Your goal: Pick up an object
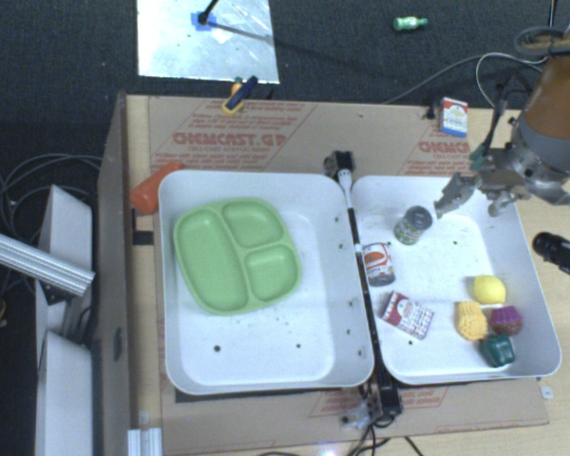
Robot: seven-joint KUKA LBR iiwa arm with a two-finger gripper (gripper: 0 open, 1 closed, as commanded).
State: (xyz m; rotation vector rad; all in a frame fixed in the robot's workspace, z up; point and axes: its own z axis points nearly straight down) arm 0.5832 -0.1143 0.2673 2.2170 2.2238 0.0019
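Arm [556, 112] cut off at the frame's right edge | gripper [475, 196] hovered over the right bin [541, 321] far rim, fingers spread wide, holding nothing | grey can [413, 224] lay just left of it — label unreadable | board [228, 139] beyond bins read "CHEMCAST GP" | small carton [407, 314] print too small to read

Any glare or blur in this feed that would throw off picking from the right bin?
Camera view: soft overall; the gripper is blurred, its fingers indistinct. The foil sheet on the floor glares. The right bin is evenly lit, shadows faint; the small jar looks smeared.
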